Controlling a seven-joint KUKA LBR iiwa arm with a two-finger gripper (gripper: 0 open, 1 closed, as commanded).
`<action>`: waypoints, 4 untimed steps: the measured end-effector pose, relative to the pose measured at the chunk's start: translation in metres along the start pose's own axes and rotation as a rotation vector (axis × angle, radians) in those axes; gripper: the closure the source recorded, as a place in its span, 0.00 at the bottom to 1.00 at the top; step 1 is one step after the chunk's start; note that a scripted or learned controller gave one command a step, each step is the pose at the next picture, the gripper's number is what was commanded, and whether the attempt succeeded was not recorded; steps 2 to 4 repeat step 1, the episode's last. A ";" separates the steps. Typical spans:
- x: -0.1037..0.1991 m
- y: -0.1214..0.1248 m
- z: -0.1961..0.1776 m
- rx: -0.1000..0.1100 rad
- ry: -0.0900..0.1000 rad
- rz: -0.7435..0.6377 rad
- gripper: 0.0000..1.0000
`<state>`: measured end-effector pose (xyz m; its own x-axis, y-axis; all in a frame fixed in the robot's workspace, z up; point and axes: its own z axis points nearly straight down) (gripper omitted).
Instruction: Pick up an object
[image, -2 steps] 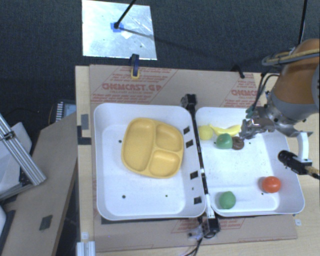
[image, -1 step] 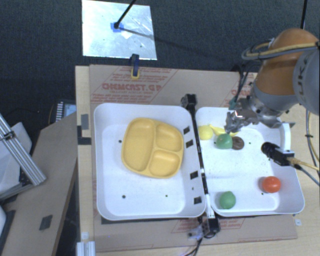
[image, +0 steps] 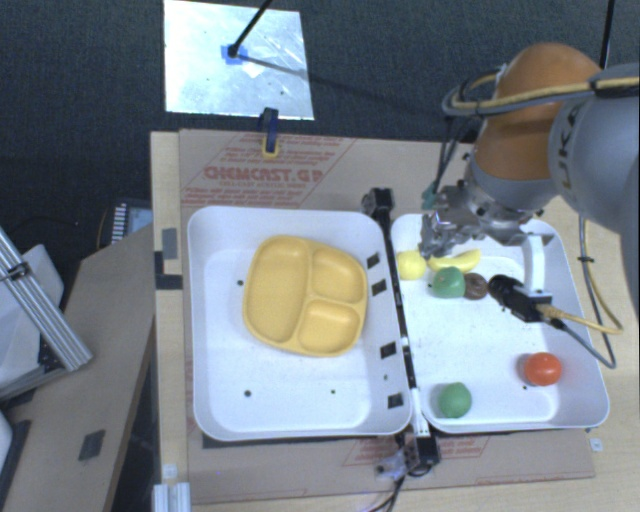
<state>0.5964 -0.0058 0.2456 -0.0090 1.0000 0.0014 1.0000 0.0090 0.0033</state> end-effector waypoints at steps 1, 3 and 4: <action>0.061 0.018 0.002 0.000 0.000 -0.001 1.00; 0.061 0.018 0.002 0.000 0.000 -0.001 1.00; 0.061 0.018 0.002 0.000 0.000 -0.001 1.00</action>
